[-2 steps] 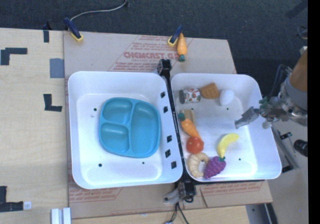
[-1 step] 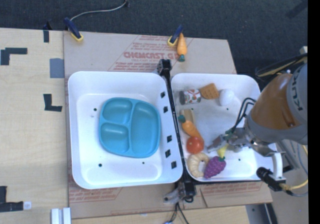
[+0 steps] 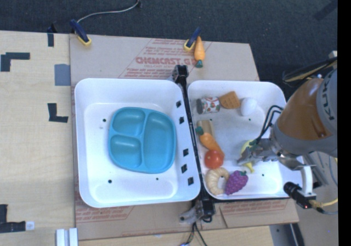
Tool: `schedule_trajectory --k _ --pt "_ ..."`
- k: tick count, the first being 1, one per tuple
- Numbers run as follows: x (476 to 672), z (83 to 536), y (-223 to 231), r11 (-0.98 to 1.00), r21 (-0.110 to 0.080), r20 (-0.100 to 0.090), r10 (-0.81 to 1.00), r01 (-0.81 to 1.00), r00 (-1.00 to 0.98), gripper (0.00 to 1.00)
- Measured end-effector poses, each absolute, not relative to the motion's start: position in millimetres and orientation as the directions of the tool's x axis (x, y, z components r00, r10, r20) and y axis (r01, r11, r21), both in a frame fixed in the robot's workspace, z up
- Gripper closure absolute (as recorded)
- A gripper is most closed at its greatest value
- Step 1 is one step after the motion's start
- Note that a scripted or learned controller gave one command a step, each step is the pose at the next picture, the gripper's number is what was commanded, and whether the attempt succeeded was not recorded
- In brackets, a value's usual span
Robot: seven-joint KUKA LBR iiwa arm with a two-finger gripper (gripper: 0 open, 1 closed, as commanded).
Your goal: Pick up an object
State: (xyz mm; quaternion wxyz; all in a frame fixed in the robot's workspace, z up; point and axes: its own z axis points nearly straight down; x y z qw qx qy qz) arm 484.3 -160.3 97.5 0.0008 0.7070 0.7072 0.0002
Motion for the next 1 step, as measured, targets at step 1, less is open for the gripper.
schedule_trajectory --k 1 --pt "514.3 184.1 -72.4 0.002 -0.001 0.001 1.0 1.0 -0.002 1.0"
